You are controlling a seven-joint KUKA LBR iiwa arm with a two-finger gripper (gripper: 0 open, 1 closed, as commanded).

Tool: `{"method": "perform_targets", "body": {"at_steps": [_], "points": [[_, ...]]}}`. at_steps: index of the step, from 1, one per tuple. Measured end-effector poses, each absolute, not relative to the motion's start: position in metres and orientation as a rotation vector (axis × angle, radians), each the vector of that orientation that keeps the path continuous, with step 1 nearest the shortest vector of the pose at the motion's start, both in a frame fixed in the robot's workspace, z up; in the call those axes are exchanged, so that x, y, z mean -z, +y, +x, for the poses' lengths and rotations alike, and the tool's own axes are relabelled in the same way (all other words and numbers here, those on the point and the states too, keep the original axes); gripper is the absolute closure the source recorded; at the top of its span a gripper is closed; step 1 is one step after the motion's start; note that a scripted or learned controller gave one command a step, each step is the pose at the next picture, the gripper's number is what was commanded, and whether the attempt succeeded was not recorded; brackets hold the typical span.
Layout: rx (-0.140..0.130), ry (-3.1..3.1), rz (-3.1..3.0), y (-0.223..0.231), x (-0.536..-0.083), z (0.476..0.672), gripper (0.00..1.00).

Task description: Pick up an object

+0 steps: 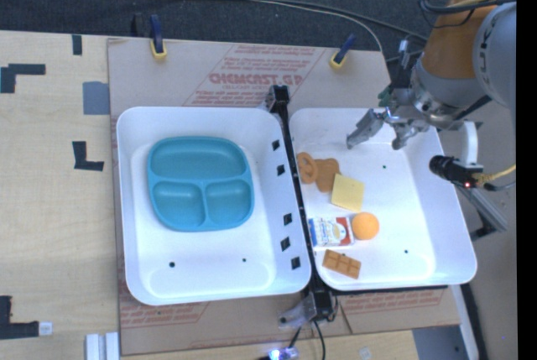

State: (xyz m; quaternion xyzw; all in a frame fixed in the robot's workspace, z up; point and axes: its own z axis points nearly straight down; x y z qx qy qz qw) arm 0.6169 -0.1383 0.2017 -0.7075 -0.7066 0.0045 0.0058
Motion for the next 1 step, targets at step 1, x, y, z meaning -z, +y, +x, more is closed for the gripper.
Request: {"method": "perform_targets", "body": {"at_steps": [1], "points": [[-0.002, -2.222, -2.219, -0.1381, -0.2090, 0.6199, 0.00]]}}
